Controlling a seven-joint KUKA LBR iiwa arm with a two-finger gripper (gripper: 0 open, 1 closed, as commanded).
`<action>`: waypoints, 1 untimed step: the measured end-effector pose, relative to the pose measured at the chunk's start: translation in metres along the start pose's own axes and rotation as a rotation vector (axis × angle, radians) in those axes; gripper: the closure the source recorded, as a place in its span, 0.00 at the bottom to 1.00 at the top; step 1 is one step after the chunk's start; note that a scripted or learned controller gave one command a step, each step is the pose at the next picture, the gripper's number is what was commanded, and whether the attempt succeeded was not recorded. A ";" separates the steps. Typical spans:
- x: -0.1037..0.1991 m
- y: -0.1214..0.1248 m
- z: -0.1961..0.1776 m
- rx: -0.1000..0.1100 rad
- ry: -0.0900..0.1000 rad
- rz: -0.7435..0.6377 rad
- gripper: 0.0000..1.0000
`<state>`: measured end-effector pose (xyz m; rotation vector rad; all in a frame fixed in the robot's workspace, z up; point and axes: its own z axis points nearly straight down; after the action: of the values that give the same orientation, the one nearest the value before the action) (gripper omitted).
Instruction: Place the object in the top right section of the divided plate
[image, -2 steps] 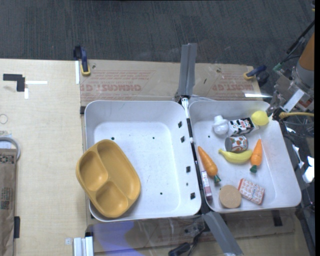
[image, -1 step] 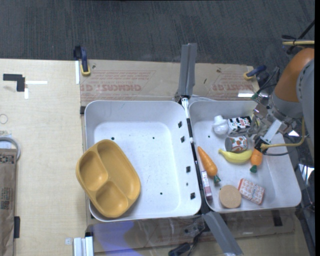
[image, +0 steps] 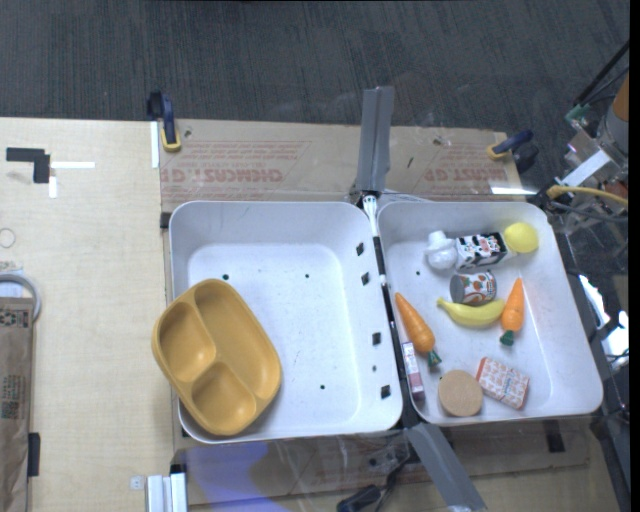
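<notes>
In the left bin (image: 300, 230), at its lower left corner, lies the yellow divided plate (image: 216, 357), and it reaches a little over the bin's rim. Its three sections are turned at a slant to the bin walls.

All the loose things are to the right of the plate, well apart from it, in the right bin (image: 560, 300). Nearest to the plate is the large carrot (image: 415, 325), and just below it is a thin bar (image: 410, 365) along the bin's wall. Farther from the plate are the banana (image: 470, 313) with a can (image: 473, 287) touching it, a small carrot (image: 513, 308), a round tan disc (image: 460, 393) and a red packet (image: 502, 382). Farthest, toward the top, are a white lump (image: 438, 250), a dark bottle (image: 478, 247) and a lemon (image: 520, 237). Which of these is the one for the plate, I cannot tell.

If my jaws are open or closed, or if they hold anything, I cannot tell.
</notes>
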<state>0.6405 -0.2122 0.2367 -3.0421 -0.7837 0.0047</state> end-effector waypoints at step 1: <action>0.009 0.005 0.063 0.002 -0.002 0.059 0.00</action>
<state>0.6509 -0.2122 0.1732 -3.0627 -0.6926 0.0083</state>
